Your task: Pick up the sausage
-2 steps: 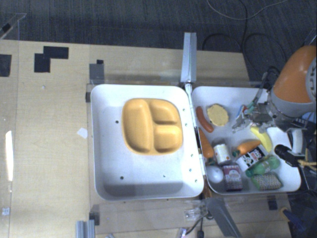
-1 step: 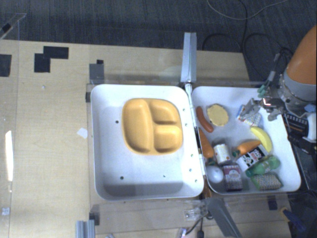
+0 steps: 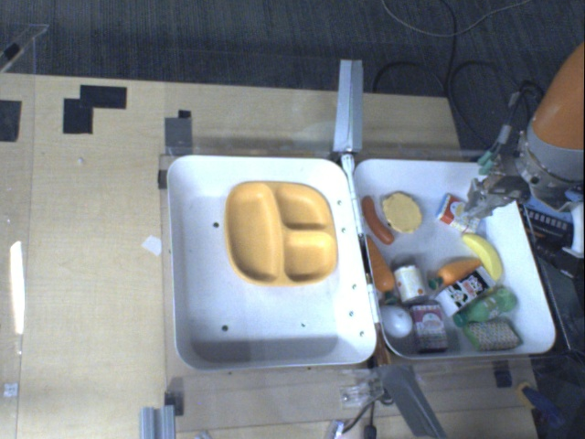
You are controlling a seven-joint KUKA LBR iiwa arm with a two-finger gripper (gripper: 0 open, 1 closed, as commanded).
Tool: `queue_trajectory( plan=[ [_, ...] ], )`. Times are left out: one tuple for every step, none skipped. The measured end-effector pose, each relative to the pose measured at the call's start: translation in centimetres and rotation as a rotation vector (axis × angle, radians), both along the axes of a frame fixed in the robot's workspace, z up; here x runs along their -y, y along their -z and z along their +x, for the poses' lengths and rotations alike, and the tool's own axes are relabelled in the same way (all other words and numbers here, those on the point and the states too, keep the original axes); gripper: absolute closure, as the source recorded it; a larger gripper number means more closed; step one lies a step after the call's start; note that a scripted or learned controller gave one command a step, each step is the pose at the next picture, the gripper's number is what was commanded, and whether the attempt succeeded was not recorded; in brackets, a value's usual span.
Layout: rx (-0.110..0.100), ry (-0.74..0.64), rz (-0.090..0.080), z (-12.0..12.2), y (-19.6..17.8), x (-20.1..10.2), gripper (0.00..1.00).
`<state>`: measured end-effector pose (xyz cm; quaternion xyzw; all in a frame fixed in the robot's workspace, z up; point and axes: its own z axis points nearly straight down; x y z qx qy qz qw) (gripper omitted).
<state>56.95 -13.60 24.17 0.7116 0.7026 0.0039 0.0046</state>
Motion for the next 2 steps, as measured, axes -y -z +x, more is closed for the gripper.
queue_trajectory(
  plan=[
    [0.0,0.0,0.0,0.0,0.0,0.0,0.0],
    [-0.009,0.127,0.003,6.5,9.9,-4.6,0.0]
  ],
)
